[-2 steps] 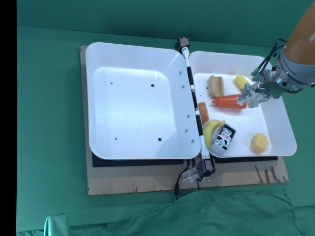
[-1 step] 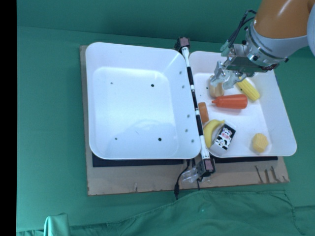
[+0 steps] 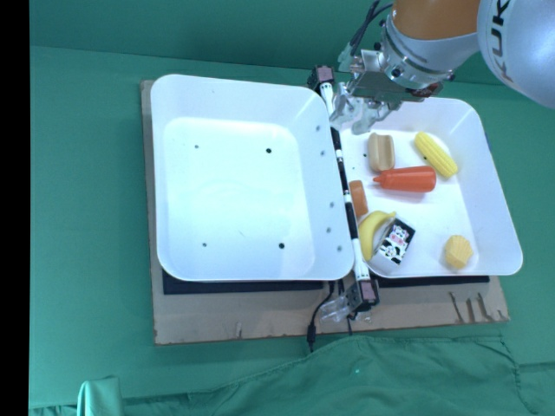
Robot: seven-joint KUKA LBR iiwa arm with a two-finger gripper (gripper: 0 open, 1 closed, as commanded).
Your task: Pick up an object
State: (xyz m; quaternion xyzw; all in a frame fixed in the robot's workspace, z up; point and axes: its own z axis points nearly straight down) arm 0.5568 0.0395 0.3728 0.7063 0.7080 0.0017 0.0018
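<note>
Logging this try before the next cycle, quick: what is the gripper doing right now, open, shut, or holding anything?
Gripper: cannot be told. It hangs over the far left corner of the right bin, near the hot dog.

Grey arm (image 3: 520, 33) lettered KUKA, orange band (image 3: 434, 3) above the wrist, black cables alongside, silver gripper (image 3: 354, 111) with pale, possibly translucent fingers

Readable only: white-grey robot arm shell (image 3: 520, 33) at top right, bearing dark letters "KU", cut off at the edge.
</note>
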